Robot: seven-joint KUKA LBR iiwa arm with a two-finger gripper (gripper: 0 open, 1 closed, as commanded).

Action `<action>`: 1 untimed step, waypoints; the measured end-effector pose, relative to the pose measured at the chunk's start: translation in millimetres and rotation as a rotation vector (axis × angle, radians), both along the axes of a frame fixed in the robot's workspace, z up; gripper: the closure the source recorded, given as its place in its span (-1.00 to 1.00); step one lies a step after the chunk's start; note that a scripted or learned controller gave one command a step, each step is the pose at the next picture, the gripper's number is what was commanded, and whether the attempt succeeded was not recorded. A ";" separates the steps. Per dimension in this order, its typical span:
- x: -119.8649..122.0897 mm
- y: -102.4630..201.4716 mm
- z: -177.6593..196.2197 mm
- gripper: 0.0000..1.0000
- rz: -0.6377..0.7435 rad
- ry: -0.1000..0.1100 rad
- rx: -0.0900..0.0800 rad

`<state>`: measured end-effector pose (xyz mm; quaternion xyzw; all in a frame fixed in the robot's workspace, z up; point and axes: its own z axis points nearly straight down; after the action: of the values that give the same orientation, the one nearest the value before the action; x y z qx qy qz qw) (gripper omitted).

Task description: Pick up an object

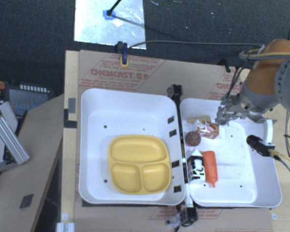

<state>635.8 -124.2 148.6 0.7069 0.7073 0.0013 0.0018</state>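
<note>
The right bin (260,191) holds several small things. An orange carrot-shaped piece (210,167) lies near its middle, pointing toward the front. Beside it at the bin's left wall sits a black-and-white item (196,168). A brown round piece (192,138) rests further back by the same wall, next to a white, orange and brown packet (208,127). My gripper (221,117) hangs low at the back of this bin, just right of and behind the packet. Nothing shows between its tips.
The left bin (92,134) carries a yellow divided tray (138,164) in its front half. A black clip divider (176,120) runs between the two bins. Bare white floor shows at the right bin's front and right side.
</note>
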 end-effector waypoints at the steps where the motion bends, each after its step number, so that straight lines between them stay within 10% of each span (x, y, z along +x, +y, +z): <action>1: -8.9 0.8 52.9 1.00 -0.001 -0.001 0.000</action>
<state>626.9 -123.4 201.5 0.7071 0.7071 0.0016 0.0023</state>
